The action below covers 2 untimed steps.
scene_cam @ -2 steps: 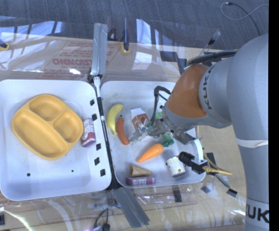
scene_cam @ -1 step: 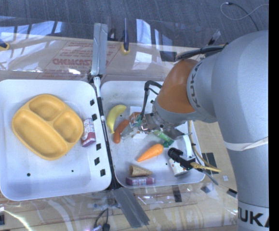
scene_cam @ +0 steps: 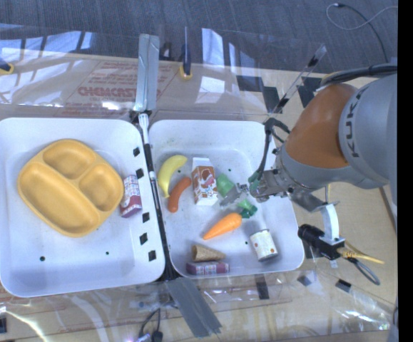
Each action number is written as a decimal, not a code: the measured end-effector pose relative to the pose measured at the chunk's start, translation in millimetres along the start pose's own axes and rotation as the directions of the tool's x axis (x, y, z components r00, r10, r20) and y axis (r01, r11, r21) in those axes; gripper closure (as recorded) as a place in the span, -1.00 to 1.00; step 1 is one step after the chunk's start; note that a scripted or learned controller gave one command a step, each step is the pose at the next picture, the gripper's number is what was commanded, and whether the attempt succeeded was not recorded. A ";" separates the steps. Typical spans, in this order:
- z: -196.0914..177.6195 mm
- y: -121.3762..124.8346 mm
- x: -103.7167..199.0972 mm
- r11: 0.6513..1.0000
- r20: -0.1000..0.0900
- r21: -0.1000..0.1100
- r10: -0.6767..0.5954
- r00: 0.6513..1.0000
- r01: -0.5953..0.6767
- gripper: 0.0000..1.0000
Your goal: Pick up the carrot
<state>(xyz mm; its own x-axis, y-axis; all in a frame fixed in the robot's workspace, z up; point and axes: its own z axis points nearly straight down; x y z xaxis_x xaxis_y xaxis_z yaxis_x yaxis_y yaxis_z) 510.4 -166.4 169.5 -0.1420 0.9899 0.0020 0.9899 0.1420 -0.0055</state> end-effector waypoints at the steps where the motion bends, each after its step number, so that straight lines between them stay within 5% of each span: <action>1: -56.3 100.2 -13.9 1.000 0.001 -0.001 0.029 1.000 -0.029 -1.00; 2: 17.1 28.0 2.2 0.978 -0.001 0.004 0.207 0.978 -0.207 -1.00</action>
<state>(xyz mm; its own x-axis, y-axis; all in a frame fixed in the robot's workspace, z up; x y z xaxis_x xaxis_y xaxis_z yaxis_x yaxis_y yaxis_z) 537.7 -160.3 152.3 0.0661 0.9978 0.0013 0.9978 -0.0661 -0.0101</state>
